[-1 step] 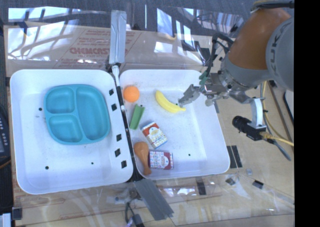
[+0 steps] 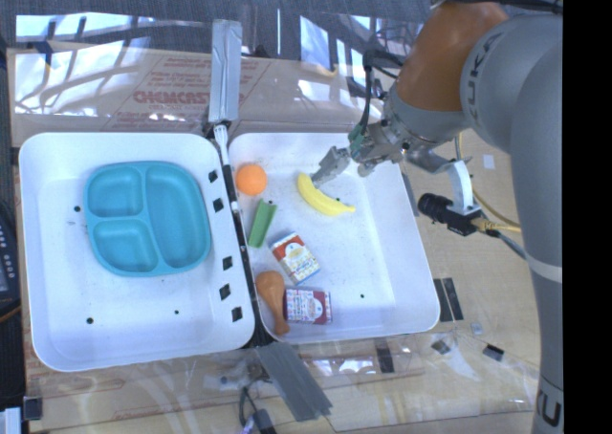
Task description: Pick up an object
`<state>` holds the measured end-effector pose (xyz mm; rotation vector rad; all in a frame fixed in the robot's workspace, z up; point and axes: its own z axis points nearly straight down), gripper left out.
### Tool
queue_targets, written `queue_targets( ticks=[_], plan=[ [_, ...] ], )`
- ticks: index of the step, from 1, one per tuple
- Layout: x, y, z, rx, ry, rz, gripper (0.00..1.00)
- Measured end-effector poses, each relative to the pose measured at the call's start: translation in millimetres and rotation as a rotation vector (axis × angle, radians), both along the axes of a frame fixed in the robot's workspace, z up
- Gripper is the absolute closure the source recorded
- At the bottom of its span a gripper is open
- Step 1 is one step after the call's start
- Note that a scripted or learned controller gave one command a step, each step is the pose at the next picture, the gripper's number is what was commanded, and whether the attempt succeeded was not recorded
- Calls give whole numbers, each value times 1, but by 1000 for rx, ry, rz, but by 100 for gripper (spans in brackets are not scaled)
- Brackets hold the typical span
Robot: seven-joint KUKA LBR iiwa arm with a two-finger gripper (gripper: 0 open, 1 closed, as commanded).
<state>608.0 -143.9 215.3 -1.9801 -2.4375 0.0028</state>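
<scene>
I'm seeing the left bin (image 2: 38,260) holding a blue divided tray (image 2: 148,217). The right bin (image 2: 397,250) is holding a banana (image 2: 323,197), orange ball (image 2: 251,179) and cartons. My gripper (image 2: 330,166) is hovering by the banana, fingers apart, gripping nothing.

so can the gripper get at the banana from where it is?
Probably yes. The gripper sits just above the banana in the right bin, nothing lies between them, and the orange ball sits apart.
</scene>
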Motion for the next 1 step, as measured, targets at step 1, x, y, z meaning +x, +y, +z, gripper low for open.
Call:
queue_targets(
  ticks=[1],
  plan=[
    [24, -1, -123, 0, -1, -28, 0]
  ],
)
